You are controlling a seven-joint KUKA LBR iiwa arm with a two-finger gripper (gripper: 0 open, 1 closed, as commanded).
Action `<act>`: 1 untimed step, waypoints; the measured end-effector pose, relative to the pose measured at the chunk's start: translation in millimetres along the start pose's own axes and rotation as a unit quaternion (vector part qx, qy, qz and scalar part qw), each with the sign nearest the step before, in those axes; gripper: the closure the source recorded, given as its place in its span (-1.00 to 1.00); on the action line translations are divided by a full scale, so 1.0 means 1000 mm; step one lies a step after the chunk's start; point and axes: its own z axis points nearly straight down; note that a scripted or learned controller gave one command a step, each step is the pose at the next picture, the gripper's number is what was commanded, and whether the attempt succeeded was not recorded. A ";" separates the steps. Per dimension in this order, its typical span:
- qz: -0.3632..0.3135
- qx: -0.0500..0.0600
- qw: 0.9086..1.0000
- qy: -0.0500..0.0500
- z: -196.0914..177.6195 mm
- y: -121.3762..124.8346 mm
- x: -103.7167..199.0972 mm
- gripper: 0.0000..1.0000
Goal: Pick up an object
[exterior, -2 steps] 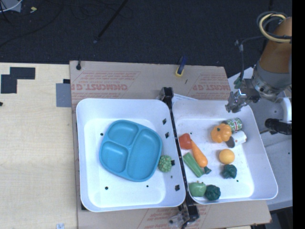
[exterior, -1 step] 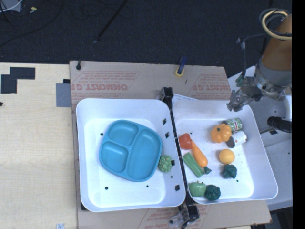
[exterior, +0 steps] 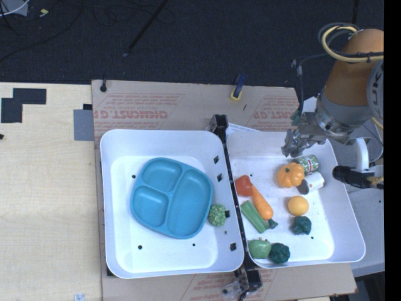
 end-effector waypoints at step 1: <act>-0.001 -0.001 1.000 0.000 -0.011 -0.014 0.047 1.00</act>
